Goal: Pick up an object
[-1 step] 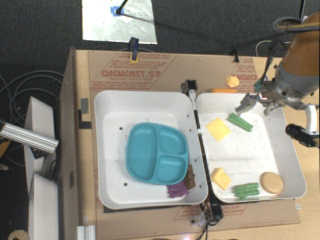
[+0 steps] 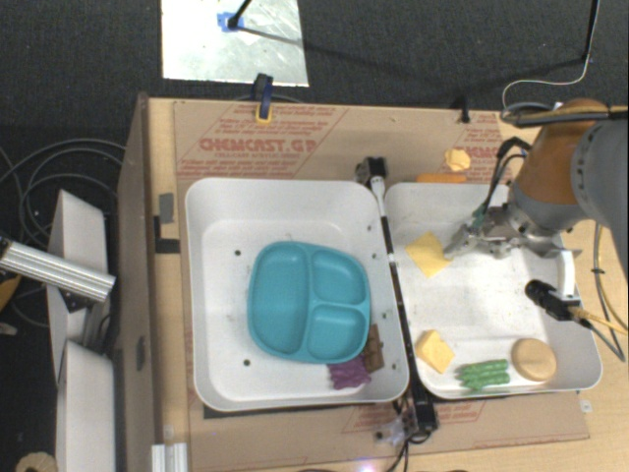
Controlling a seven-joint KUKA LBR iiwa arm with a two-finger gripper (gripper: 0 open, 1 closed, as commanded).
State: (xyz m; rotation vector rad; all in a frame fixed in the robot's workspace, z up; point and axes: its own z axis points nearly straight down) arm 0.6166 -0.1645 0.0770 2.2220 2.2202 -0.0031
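Two bins sat on the worktop (image 2: 295, 136); the claw (image 2: 460, 244) hung beside the yellow cheese wedge (image 2: 428, 255), its opening hard to tell; it should centre over the wedge before closing

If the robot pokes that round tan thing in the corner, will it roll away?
Probably not far. The round tan thing looks like a flattish bun lying on its broad side, so it would likely slide. The right bin wall and the green beans sit close by and would likely stop it. It looks light.
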